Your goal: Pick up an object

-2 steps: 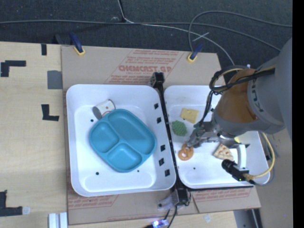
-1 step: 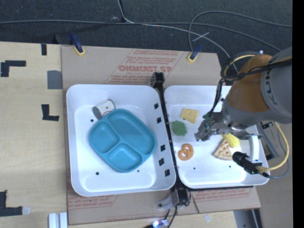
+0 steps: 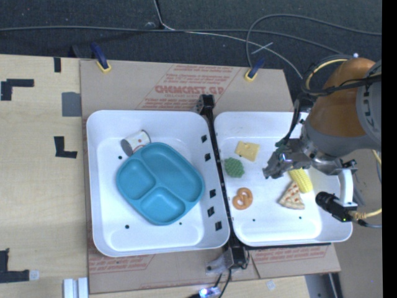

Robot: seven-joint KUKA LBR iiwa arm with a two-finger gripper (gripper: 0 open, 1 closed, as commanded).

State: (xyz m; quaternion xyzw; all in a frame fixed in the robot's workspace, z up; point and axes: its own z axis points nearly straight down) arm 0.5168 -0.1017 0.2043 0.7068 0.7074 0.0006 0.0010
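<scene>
The right bin (image 3: 260, 231) holds a yellow cheese block (image 3: 247, 150), a green broccoli piece (image 3: 234, 167), an orange pretzel (image 3: 242, 198), a pizza slice (image 3: 291, 197) and a corn cob (image 3: 300, 179). My gripper (image 3: 275, 168) hangs low over the middle of this bin, just left of the corn cob and above the pizza slice. Nothing shows between its dark fingers. The arm's grey and orange wrist covers the bin's right side.
The left bin (image 3: 105, 228) holds a blue divided plate (image 3: 160, 182) and a small grey cup (image 3: 135, 142) lying by its upper left. A black divider (image 3: 214, 166) runs between the bins. Cables loop over the dark bench at the back.
</scene>
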